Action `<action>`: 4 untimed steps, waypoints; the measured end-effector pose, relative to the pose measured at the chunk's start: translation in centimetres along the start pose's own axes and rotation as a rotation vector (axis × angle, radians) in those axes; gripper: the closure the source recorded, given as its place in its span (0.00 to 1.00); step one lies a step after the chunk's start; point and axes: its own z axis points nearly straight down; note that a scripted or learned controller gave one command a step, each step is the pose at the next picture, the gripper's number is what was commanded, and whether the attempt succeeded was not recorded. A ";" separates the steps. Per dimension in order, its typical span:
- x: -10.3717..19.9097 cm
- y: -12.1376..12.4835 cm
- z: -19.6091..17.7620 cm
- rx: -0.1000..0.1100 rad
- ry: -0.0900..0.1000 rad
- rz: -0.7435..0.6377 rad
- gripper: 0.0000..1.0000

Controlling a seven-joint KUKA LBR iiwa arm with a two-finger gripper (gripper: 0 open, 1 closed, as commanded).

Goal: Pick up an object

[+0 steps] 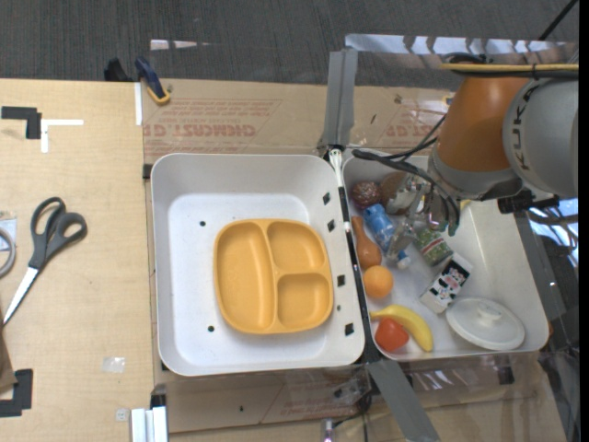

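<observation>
The right bin (529, 288) holds several objects. A blue bottle (378, 224) lies near its left wall, with a brown item (366, 192) behind it. An orange (377, 283), a yellow banana (411, 324) and a red fruit (391, 336) sit toward the front left. A green packet (432, 244), a black-and-white carton (446, 284) and a white round lid (488, 323) lie more to the right. My gripper (416, 221) hangs low over the back of this bin, between the blue bottle and the green packet. The wrist hides what lies under it.
The left bin (175, 247) carries a yellow divided plate (273, 275). Scissors (41, 247) lie on the wooden bench at far left. A grey divider post (339, 99) stands behind the seam between the bins. Cables trail from the arm at the right.
</observation>
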 end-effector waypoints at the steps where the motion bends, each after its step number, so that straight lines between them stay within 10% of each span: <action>1: -4.4 -6.6 -5.2 0.001 -0.001 0.287 0.00; 2: 4.3 -6.4 0.2 0.002 0.007 0.334 0.00; 3: -3.9 -2.9 0.1 0.002 0.002 0.466 0.00; 4: 4.9 -2.9 -0.2 0.002 0.005 0.545 0.00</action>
